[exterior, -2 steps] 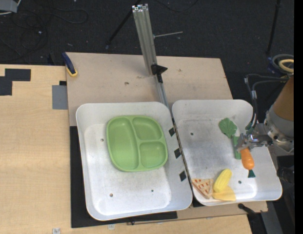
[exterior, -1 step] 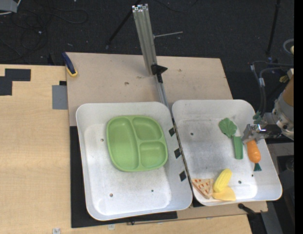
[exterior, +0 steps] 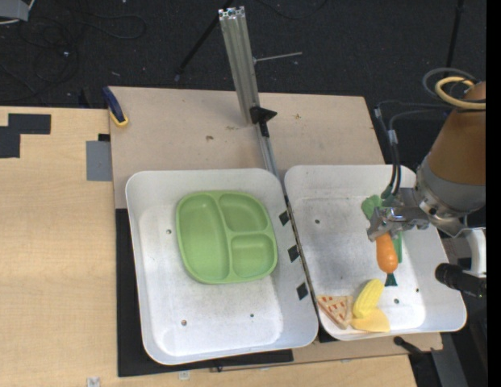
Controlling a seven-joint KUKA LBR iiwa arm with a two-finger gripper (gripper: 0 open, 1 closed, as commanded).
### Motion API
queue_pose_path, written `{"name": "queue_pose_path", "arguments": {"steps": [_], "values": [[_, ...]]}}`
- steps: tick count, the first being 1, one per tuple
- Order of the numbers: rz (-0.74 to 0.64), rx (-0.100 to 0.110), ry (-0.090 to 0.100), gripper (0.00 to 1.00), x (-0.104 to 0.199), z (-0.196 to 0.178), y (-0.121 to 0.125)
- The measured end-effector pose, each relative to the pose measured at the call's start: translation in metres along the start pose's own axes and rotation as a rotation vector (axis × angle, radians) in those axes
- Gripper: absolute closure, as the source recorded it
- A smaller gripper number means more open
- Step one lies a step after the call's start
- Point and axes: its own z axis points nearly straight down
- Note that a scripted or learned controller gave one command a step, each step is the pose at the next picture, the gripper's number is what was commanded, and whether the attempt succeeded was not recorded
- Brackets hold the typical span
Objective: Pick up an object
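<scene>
Nearest, along the right bin's [exterior: 427, 317] front edge, corn [exterior: 368, 297], a lemon-yellow piece [exterior: 373, 322] and a waffle [exterior: 335, 309], all unlifted. Farther back, claw [exterior: 389, 226] low over the carrot [exterior: 386, 255], touching its leafy top; spread or pinched, cannot tell, so pick likely not yet done. Beyond, left bin with green tray [exterior: 226, 236].

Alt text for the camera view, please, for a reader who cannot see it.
The grey arm's gripper hangs over the right white bin, just above an orange toy carrot; yellow toy corn lies nearby. A green divided plastic tray sits in the left white bin.
</scene>
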Motion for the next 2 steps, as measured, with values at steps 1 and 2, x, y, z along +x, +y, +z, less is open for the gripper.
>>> {"name": "queue_pose_path", "arguments": {"steps": [1, 2], "values": [[-0.001, -0.001, 0.000, 1.00, 0.059, -0.006, 0.004], [-0.001, 0.000, 0.000, 1.00, 0.115, -0.012, 0.002]]}}
